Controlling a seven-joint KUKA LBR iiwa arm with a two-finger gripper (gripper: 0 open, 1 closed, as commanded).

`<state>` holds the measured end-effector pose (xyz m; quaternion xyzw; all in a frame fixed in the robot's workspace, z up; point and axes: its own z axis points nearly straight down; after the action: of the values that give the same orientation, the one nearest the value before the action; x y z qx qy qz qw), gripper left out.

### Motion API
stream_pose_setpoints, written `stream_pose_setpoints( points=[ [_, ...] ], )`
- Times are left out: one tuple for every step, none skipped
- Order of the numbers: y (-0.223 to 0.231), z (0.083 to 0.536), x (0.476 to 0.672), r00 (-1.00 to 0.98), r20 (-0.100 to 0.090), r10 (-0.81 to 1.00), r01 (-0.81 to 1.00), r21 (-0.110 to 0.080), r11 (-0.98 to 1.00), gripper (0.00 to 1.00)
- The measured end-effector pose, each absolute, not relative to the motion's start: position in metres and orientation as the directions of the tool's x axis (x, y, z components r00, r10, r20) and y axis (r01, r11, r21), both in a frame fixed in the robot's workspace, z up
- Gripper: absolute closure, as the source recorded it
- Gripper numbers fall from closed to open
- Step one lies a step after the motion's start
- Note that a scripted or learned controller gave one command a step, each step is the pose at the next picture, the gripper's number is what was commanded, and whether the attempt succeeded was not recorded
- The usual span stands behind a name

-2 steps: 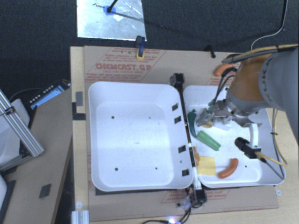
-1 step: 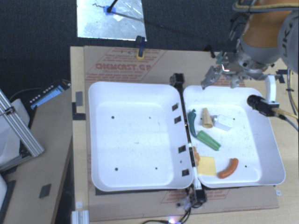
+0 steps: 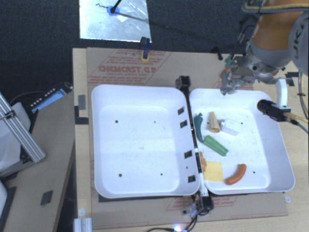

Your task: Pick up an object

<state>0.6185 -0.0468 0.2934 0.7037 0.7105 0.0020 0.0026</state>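
Dark carpet surrounds a cardboard-topped bench (image 3: pixel 125 67) bearing two white bins (image 3: pixel 140 144); the fingers' (image 3: pixel 231 87) state is unclear.

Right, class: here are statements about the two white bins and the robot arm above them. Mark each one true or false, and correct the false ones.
1. The sausage lies in the right bin. True.
2. The gripper holds the yellow square. False: the square lies in the right bin, apart from the gripper.
3. The ice cream cone lies in the left bin. False: it is in the right bin.
4. The green pickle lies between cone and sausage. True.
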Motion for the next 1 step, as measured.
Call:
stream_pose_setpoints(
  points=[
    [0.0065,0.4025,0.6271,-0.01,0.002,1.0,1.0,0.015,0.009,1.0]
  ],
)
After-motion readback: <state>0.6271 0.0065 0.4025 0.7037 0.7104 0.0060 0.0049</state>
